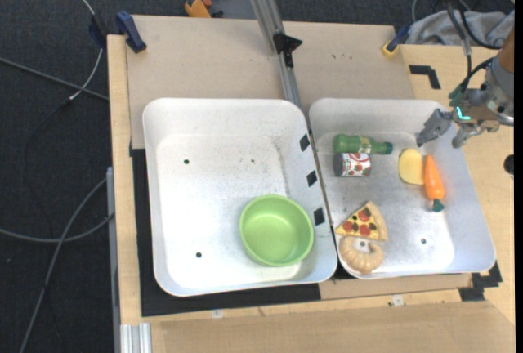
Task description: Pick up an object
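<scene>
The tool [446,130] hangs with fingers spread and nothing between them over the right bin's [466,241] far corner, near the carrot [433,180] and a yellow piece [411,167].

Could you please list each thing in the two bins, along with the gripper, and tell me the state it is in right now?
Round light-green plastic bowl: upright, in the left white bin.
Green toy bottle: lying on its side, in the right white bin.
Small red-and-white can: on its side, beside the bottle.
Yellow toy lemon: resting, touching the carrot.
Orange toy carrot: lying flat.
Toy pizza slice: lying flat.
Tan toy doughnut: flat, against the near wall.
Gripper: fingers open, holding nothing.
</scene>
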You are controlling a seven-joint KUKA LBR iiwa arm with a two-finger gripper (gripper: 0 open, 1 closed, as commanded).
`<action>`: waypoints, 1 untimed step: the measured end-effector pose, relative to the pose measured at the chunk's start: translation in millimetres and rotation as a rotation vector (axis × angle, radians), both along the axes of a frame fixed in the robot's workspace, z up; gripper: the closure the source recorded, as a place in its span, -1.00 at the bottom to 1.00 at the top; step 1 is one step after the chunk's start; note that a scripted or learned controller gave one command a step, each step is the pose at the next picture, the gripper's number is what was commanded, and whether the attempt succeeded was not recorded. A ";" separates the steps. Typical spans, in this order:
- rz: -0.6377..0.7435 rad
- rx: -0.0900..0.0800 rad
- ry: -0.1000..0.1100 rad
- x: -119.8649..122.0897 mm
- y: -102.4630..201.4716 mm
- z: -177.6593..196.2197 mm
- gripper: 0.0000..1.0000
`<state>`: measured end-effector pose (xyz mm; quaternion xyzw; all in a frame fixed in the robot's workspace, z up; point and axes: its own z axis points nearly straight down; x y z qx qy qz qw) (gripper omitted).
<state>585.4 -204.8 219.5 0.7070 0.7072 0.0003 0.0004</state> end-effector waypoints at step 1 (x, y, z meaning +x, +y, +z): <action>0.000 0.000 0.000 0.0 0.0 -0.1 -1.00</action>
